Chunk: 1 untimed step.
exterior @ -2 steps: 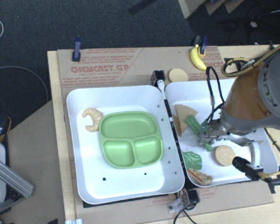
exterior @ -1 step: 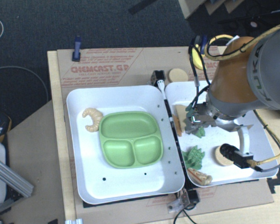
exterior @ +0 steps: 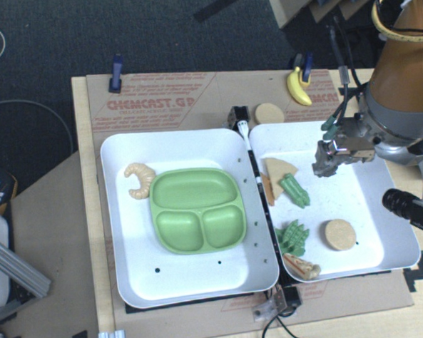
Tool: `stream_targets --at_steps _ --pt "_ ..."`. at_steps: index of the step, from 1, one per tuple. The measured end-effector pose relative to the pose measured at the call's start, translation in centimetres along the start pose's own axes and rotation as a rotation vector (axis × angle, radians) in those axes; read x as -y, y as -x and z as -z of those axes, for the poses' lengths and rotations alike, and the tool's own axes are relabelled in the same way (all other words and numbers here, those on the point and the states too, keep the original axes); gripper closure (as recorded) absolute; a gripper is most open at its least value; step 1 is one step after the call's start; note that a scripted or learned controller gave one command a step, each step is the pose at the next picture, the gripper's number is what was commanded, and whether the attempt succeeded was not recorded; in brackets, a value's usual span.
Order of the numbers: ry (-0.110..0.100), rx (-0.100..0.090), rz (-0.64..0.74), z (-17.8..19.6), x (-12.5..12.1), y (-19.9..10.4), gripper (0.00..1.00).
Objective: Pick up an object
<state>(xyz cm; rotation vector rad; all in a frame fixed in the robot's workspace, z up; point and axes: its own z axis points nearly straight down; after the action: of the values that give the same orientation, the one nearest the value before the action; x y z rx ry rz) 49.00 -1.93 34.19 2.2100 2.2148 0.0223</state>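
Objects for picking lie mostly in the right bin (exterior: 385, 211): a tan wedge like a slice of bread (exterior: 276, 171) near its upper left corner, a green pickle-like piece (exterior: 294, 190) just below and touching or overlapping the wedge, a leafy green piece (exterior: 293, 237) lower down by the left wall, a pale shell-like piece (exterior: 302, 268) at the bottom edge just under the leafy one, and a round tan biscuit (exterior: 339, 235) to their right, apart from them. The gripper (exterior: 326, 166) hangs over the upper middle of this bin, to the right of the wedge and the pickle, and nothing can be seen between its fingers; how far they are parted I cannot tell, since the dark tip is too small and blurred. The left bin (exterior: 121, 206) holds a green divided plate (exterior: 197, 208) with three compartments, and a pale croissant (exterior: 140, 179) lies just off the plate's upper left corner. Outside the bins, on the board (exterior: 157, 104) behind them, a yellow banana (exterior: 299, 88) lies beside a blue clamp (exterior: 307, 66), a round tan disc (exterior: 269, 113) sits near the right bin's top rim, and another blue clamp (exterior: 115, 73) stands at the far left.
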Motion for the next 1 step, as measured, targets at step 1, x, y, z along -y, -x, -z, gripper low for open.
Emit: stream_targets --at_steps 1 --pt "-0.028 -0.002 0.006 -7.48 1.36 -8.85 1.0"
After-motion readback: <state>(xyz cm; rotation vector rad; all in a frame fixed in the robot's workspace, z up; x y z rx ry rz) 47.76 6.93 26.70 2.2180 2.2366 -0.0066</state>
